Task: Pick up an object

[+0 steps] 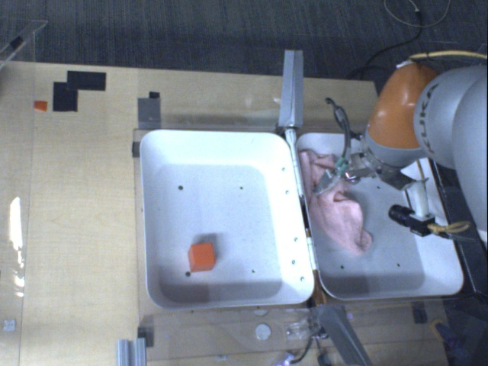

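A pink cloth [341, 216] lies crumpled in the right bin [412, 273], along its left wall. My gripper [336, 176] is low over the cloth's upper part and seems to touch it. The grey arm with its orange band [396, 117] reaches in from the right. An orange cube [202, 257] rests on the floor of the left bin [229, 158], near its front left.
A metal post [290, 90] stands behind the divide between the two bins. A black cable and fitting [415, 221] hang from the arm over the right bin's right side. Black and orange markers [72, 90] sit on the bench at the far left.
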You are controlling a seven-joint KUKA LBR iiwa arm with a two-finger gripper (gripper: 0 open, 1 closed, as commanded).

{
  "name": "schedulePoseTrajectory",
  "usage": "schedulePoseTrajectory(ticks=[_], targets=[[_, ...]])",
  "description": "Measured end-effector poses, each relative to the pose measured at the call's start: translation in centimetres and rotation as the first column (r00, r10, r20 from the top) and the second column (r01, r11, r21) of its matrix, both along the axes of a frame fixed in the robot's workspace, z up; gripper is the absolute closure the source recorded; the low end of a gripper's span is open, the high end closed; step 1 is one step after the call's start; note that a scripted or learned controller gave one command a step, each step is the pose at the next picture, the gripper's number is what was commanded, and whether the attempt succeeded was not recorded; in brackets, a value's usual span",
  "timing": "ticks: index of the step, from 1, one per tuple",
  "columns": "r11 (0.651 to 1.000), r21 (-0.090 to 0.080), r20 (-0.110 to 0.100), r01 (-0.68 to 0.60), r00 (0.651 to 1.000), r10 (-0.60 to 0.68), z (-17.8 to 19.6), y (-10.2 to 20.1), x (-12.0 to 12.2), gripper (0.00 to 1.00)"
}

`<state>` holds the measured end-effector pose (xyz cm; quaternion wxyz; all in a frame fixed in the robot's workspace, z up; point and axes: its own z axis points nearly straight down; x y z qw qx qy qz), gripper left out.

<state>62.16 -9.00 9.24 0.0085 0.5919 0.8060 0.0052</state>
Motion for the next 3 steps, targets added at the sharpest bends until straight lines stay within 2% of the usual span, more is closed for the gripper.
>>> schedulePoseTrajectory(ticks=[1, 2, 3], targets=[[0.999, -0.001, 0.0, -0.035, 0.999, 0.035, 0.0, -1.6, -5.5, 0.0], [1.0, 0.001, -0.001, 0.019, 1.0, -0.019, -0.1, -0.2, 0.8, 0.0], [0.989, -0.004, 0.001, -0.146, 0.989, 0.146, 0.0, 0.0, 0.0, 0.0]])
